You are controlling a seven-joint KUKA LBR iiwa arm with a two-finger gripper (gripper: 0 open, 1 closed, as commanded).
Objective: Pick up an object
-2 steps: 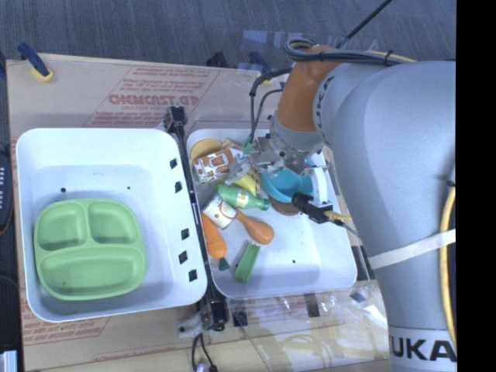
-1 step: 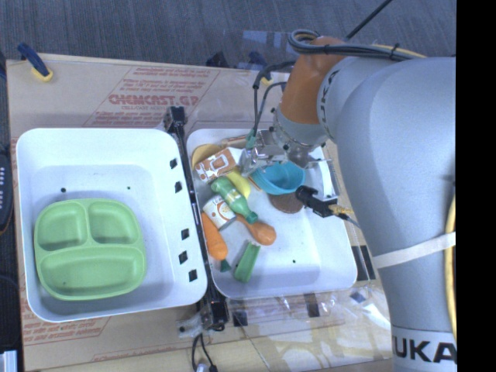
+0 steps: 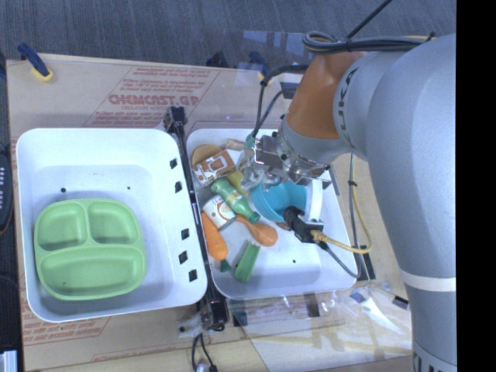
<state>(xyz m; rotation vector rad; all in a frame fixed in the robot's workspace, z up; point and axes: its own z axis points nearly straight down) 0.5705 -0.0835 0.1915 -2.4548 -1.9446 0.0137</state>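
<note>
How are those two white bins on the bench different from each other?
The left bin holds a single thing, a green divided plate, lying flat. The right bin holds a jumble: a carrot, a green bottle, a wooden spoon, a blue bowl. The arm's gripper reaches into the right bin, while the left bin has no arm over it. Both are shallow, white and sit side by side.

Sectioned plate in the left bin; toy clutter in the right bin.
</note>
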